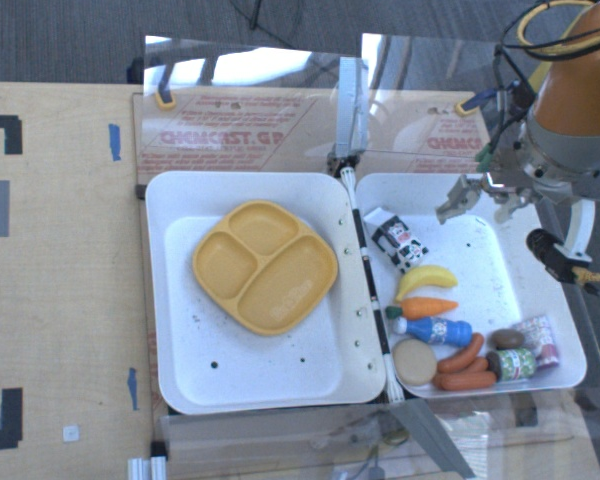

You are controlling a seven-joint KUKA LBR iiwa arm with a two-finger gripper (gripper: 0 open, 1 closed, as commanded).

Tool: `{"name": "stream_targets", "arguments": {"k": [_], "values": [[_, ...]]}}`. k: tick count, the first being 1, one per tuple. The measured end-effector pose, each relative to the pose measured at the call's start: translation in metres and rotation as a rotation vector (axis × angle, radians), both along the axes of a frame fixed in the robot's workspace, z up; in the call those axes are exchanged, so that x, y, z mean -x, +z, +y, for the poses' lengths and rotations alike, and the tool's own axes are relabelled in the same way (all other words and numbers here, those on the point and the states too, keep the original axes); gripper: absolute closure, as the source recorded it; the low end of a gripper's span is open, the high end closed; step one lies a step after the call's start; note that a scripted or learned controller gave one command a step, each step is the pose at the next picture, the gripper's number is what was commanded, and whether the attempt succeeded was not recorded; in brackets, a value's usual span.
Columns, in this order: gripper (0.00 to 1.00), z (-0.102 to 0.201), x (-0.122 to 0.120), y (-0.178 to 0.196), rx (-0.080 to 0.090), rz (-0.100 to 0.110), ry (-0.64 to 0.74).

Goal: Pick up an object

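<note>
The toys nearest the camera lie well below and left of the gripper; whether it is open cannot be told.

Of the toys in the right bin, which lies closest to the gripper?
The black-and-white cow carton, at the pile's top, nearest the gripper; the banana and the rest lie lower down.

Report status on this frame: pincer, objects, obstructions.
Pincer above right bin's far edge, holding nothing. Toys clustered along near side, banana topmost. Nothing blocking.

Wooden bench, two white bins
</note>
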State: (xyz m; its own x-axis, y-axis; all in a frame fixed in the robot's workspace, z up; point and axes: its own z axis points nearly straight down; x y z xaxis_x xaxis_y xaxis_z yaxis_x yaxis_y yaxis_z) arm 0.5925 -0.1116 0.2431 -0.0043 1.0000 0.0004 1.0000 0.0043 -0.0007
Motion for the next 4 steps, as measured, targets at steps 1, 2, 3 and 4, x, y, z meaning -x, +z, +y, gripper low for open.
{"name": "stream_targets", "arguments": {"k": [1, 2, 3, 4], "values": [[0.00, 0.008, 0.005, -0.128, -0.001, -0.024, -0.087], [0.00, 0.042, -0.002, -0.058, 0.001, -0.004, 0.221], [0.00, 0.017, 0.050, -0.147, 0.002, -0.007, 0.236], [0.00, 0.050, 0.058, -0.058, 0.001, -0.003, 0.353]]}}
